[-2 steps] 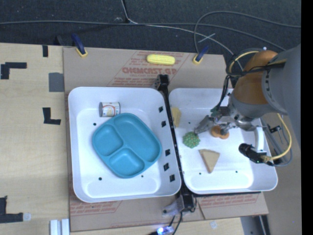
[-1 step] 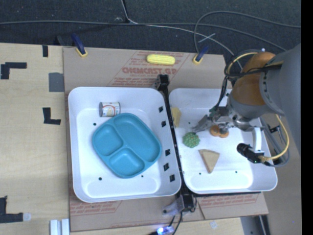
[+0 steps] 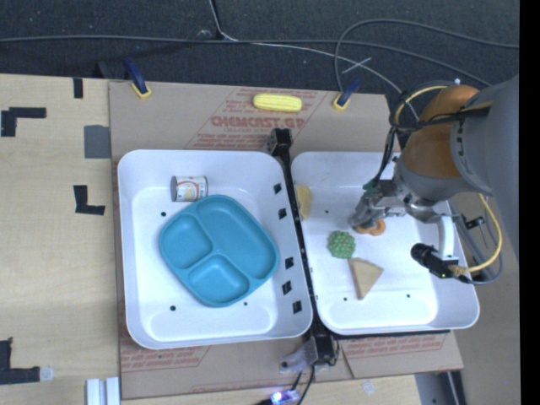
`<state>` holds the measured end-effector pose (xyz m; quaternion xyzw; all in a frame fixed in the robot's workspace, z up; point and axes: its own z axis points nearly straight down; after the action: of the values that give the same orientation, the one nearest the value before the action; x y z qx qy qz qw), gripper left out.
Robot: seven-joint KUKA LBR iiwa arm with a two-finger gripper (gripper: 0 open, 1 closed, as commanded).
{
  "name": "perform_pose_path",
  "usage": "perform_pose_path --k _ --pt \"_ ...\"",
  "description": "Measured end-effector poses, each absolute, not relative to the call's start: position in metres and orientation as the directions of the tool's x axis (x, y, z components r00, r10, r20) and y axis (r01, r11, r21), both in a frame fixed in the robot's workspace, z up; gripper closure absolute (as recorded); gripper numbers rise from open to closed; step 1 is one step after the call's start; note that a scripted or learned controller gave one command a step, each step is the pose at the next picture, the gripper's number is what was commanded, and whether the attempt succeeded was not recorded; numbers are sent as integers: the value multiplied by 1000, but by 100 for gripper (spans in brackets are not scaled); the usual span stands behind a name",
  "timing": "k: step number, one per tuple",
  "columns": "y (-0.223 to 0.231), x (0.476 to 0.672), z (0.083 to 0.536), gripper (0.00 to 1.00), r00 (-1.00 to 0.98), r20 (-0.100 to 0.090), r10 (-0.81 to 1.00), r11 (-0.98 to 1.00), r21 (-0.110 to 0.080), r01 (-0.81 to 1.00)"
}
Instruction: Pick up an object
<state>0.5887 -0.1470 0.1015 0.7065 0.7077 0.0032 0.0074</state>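
Even, fairly bright overhead light; white bins near glare, soft short shadows under objects. Overall soft focus, slight graininess, dark background above worktop.

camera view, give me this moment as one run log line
gripper: low in right bin, at orange object | grasp: cannot tell | nearby: green ball, tan wedge | left bin: blue tray, can

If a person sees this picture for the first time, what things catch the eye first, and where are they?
The blue divided tray stands out first, lying in the left bin with a small can beside it. In the right bin, the gripper is low over an orange item, near a green ball and a tan wedge.
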Motion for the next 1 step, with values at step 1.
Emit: perform_pose_path --k 1 --pt "-139 582 152 100 -2 0 1000 2 0 1000"
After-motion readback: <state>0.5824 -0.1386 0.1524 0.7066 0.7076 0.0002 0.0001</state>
